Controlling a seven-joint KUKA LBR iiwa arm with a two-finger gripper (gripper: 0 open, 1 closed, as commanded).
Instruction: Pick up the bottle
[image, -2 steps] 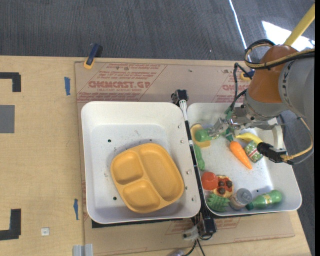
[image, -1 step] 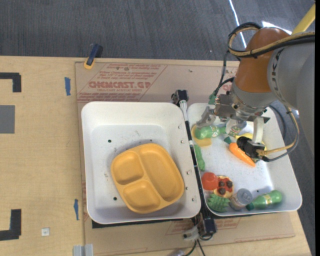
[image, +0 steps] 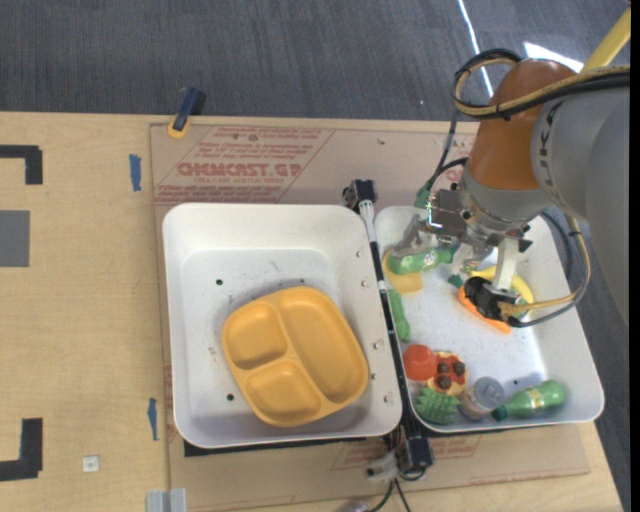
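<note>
The bottle (image: 530, 400) is green with a yellow band. It lies on its side in the near right corner of the right bin (image: 575, 345). My gripper (image: 468, 248) hangs below the orange wrist band over the far half of that bin, well apart from the bottle. It sits above a green and yellow toy (image: 408, 265) and a yellow and orange item (image: 492, 298). The arm's bulk hides the parts beneath it.
Beside the bottle lie a grey round piece (image: 487, 391), a green leafy toy (image: 436, 404), a pizza slice (image: 449, 371) and a red piece (image: 419, 360). A green stick (image: 400, 316) lies along the right bin's left wall. The left bin (image: 200, 250) holds a yellow divided plate (image: 293, 354).
</note>
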